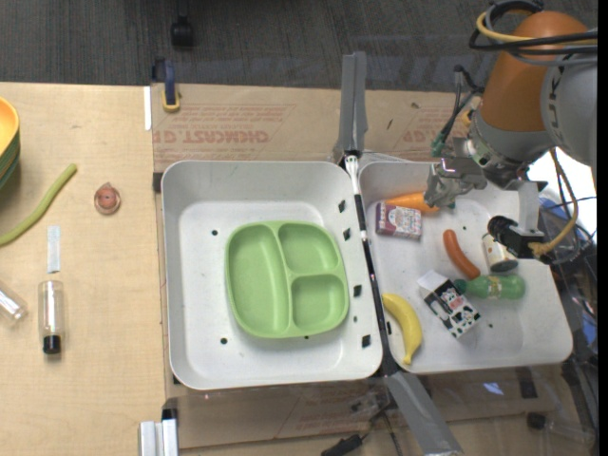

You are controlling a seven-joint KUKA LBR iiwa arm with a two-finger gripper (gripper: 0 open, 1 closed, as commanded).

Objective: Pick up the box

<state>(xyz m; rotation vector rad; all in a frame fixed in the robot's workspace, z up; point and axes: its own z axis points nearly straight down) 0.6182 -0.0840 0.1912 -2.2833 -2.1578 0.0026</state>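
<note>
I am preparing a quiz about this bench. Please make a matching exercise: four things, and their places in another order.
Things:
1. green tray
2. banana
3. box
4. claw

Places:
A. near front edge of right bin
B. inside left bin
C. over far part of right bin
D. far left part of right bin

Pairs: 1-B, 2-A, 3-D, 4-C

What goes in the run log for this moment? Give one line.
task: pick up box | pincer: over right bin's far end, beside carrot | box: lying in bin, not held | status: pending
</note>
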